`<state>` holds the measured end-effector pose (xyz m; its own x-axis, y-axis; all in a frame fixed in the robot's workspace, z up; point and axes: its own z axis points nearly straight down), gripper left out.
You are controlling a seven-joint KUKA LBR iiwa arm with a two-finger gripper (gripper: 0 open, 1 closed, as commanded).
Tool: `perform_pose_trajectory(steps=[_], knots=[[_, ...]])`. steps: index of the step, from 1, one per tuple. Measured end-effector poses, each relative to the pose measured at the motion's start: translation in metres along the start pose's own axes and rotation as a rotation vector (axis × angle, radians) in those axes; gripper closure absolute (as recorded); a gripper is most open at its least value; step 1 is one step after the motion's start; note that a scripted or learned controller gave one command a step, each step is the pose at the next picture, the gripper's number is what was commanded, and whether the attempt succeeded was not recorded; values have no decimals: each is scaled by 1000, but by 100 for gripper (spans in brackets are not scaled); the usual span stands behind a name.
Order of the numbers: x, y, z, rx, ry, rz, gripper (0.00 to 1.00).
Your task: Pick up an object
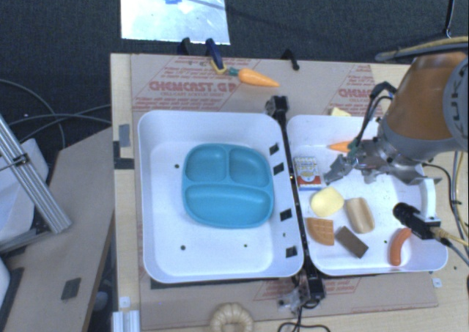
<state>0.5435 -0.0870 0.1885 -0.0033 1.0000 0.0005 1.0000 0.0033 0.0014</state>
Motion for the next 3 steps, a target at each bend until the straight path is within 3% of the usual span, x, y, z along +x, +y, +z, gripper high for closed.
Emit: perform_pose_trajectory(steps=[2,3], knots=[[0,3,106,4,0,2,0],[0,5,93,-3,-1,3,100]])
